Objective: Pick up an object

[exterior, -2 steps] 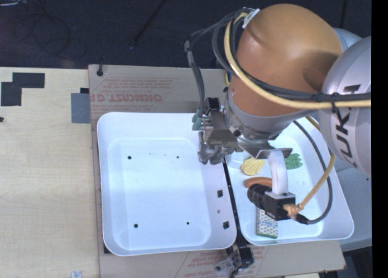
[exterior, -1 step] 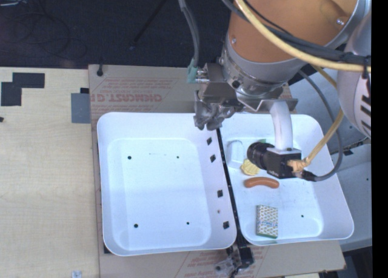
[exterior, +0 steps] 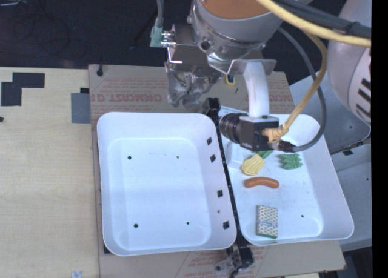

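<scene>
The left bin (exterior: 159,183) sits bare-floored on the near side of the divider, so the pick must come from the right bin (exterior: 336,210), where four small things lie. Going left to right across that bin: a yellow ridged piece (exterior: 253,164) lies just under the black camera housing on the arm; below it a sausage (exterior: 262,182) lies with its long axis running nearly left to right across the bin; nearer the front rim a small green-and-white packet (exterior: 267,220) stands apart from the rest; and to the right of the yellow piece sits a green leafy piece (exterior: 291,161). The gripper (exterior: 187,92) hangs above the far rim of the left bin, over the cardboard — up and to the left of all four things, not above any of them. Nothing shows between its fingers, but they blur against the wrist and I cannot tell whether they are spread or pressed together. In my judgement the coming move turns on carrying the gripper right and toward the near edge; the yellow piece and sausage are nearest — the sausage wants fingers closing across its short width.
</scene>
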Available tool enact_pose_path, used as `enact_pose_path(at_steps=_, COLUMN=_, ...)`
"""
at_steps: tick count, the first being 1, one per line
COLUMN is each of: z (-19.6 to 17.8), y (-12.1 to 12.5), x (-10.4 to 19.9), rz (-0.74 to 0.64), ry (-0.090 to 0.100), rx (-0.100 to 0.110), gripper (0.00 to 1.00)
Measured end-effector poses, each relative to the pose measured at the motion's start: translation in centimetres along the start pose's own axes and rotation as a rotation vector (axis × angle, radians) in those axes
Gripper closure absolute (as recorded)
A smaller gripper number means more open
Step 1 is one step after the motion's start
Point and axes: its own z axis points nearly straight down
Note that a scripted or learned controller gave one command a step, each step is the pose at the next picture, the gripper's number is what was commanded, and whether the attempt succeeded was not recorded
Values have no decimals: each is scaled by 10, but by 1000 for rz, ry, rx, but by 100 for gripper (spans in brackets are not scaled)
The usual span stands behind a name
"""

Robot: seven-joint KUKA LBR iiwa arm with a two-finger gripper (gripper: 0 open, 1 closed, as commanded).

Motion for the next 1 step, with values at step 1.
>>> enact_pose_path(at_steps=1, z=5, y=49, x=-19, rz=9, ry=-6, rx=7, gripper=100)
